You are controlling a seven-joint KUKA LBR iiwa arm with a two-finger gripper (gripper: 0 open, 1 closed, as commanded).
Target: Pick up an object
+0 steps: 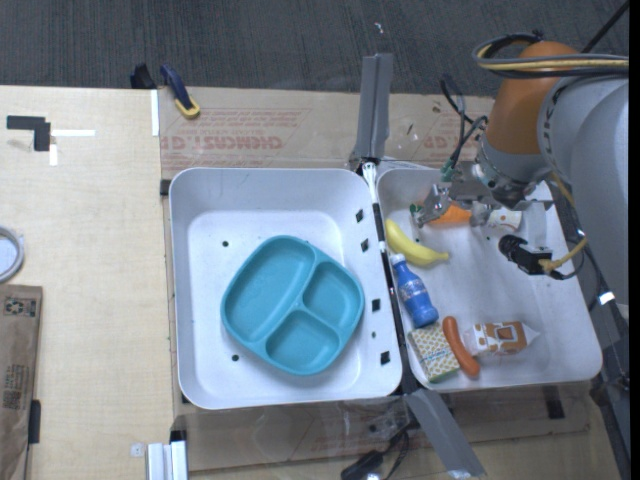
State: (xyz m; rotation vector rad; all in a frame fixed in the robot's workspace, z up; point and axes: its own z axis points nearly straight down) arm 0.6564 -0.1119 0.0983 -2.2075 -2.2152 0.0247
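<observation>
The right bin holds a yellow banana, a blue bottle lying on its side, a red sausage, a green-and-tan cracker packet and a small white-and-brown carton. A small orange object lies at the back of this bin. My gripper is low over the bin's back part, right at the orange object, which it partly hides. The grey arm with its orange band reaches in from the upper right.
The left bin contains a teal three-compartment plate. A grey divider post stands between the bins at the back. A black cable hangs beside the wrist. A blue-and-yellow clamp lies on the bench behind.
</observation>
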